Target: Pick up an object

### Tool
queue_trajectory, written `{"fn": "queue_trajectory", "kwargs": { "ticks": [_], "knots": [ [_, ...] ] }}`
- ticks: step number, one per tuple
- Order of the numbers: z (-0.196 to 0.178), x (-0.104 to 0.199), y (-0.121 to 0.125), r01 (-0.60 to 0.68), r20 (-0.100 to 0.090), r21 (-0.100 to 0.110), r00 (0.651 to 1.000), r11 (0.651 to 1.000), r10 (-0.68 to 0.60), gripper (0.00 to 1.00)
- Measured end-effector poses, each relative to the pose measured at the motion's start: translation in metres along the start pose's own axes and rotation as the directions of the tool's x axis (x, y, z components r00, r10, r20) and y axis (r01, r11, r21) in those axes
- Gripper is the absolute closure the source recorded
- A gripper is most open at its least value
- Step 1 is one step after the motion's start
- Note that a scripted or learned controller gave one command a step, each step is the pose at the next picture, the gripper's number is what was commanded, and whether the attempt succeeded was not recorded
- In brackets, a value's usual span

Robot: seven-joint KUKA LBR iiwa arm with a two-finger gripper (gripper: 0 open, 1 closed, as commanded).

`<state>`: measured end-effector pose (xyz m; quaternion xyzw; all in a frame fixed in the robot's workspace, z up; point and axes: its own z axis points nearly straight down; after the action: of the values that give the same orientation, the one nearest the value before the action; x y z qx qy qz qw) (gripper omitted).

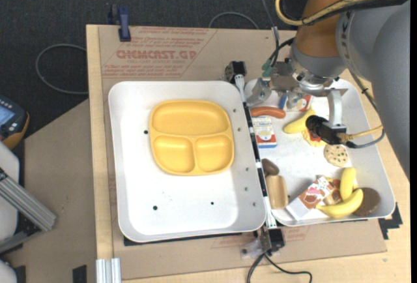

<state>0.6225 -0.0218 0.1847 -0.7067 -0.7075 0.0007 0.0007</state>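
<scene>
The arm enters from the right and hangs over the far end of the right bin (378,164). Its gripper (296,94) sits low there, among a sausage (268,112), a small milk carton (264,131) and a yellow piece (296,124); whether it is wide, narrow or holding anything cannot be told. Toward the bin's near edge lie a cookie (337,155), two bananas (345,195), a brown roll (276,191) and a small box (311,197). The left bin (130,210) carries a yellow divided tray (191,135), set toward its far edge.
</scene>
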Motion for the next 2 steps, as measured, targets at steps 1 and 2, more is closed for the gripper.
{"fn": "queue_trajectory", "kwargs": {
  "ticks": [1, 2],
  "knots": [
    [0.0, -0.06, -0.018, -0.006, 0.002, 0.0, 1.0, 1.0, 0.006, 0.0],
    [0.103, -0.104, -0.099, -0.008, -0.003, 0.012, 1.0, 1.0, 0.008, 0.0]
  ]
}}
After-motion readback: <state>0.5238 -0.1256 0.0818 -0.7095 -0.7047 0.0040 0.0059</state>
